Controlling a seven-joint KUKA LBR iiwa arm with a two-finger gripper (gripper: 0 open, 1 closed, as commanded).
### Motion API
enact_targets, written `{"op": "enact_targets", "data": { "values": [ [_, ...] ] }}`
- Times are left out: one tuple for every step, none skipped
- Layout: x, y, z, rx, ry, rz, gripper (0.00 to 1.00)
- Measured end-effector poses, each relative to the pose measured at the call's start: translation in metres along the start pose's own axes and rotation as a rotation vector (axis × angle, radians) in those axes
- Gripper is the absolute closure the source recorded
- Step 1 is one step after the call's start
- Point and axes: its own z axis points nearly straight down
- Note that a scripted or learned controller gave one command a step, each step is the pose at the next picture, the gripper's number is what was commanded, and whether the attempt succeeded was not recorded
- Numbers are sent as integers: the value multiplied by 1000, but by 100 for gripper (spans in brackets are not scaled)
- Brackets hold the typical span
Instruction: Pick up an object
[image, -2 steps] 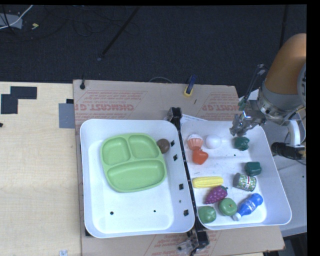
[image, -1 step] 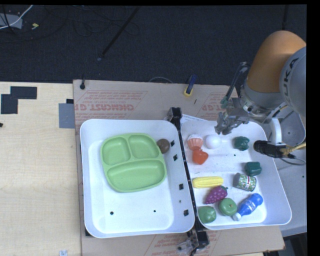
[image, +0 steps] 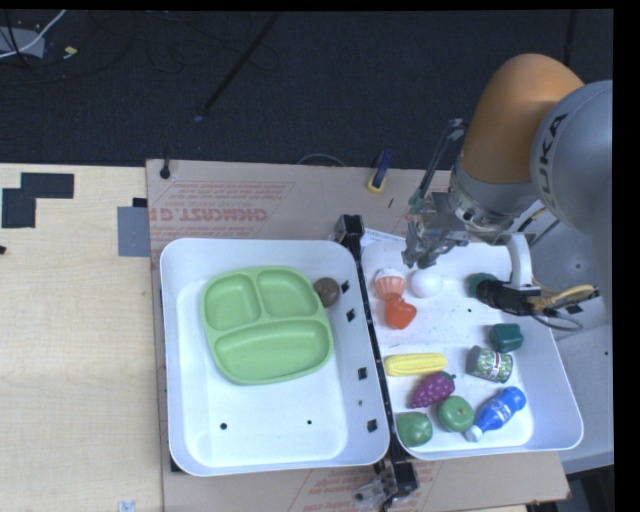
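Fingers (image: 413, 252) of the gripper (image: 424, 254) stand apart w/ nothing between them, poised just above a white ball (image: 427, 284) in the right bin (image: 560, 400), apparently lining up for a grab. Nearest the camera, the bin's front holds two green apples (image: 414, 429), a blue bottle (image: 497, 412) and purple grapes (image: 432, 388), packed close, so a clean pinch there looks harder. Mid-bin: a yellow corn cob (image: 415, 364) and a small can (image: 490, 364). Farther back, an orange piece (image: 400, 315) and a peach cup (image: 389, 284) lie just beside the ball. The left bin (image: 190, 420) carries a green divided plate (image: 267, 325) w/ a brown ball (image: 327, 291) at its rim. Task not yet done: nothing lifted.
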Motion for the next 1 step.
{"op": "enact_targets", "data": {
  "values": [
    [61, 4, 4, -1, 1, -2, 100]
  ]
}}
